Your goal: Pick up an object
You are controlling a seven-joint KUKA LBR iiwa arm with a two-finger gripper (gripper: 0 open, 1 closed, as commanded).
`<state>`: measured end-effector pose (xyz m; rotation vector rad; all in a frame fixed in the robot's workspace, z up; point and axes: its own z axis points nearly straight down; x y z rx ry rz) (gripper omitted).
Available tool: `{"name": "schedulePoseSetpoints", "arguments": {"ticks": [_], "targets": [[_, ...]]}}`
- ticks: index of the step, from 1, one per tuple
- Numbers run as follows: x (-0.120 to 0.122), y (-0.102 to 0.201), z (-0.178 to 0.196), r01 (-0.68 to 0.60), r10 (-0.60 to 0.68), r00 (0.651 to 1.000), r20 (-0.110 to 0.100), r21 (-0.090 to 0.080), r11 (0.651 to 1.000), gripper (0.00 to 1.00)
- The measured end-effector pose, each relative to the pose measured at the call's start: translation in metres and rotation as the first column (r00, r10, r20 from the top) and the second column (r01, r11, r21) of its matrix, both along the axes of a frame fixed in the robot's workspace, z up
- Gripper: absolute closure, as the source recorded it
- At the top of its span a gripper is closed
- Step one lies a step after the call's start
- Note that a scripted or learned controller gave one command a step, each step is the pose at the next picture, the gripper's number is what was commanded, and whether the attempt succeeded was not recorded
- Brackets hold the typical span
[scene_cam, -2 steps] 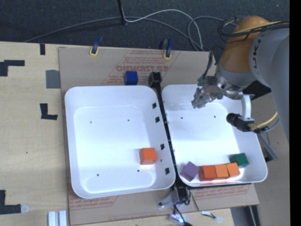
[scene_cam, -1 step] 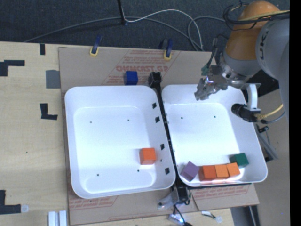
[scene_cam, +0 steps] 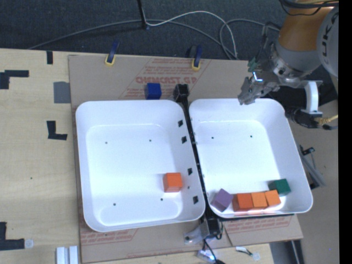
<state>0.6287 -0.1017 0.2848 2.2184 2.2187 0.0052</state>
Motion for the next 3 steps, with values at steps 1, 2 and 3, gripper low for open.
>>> {"name": "schedulePoseSetpoints", "arguments": {"ticks": [1,2,3], "targets": [[-0.031,0.038,-0.012,-0.002,0.002,1.000,-0.007,0.001,1.000,1.00],[-0.053,0.085,-0.033,-0.004,0.004,1.000,-0.008,0.001,1.000,1.00],[-0.077,0.139,-0.034,-0.005,0.005,1.000,-0.006,0.001,1.000,1.00]]}}
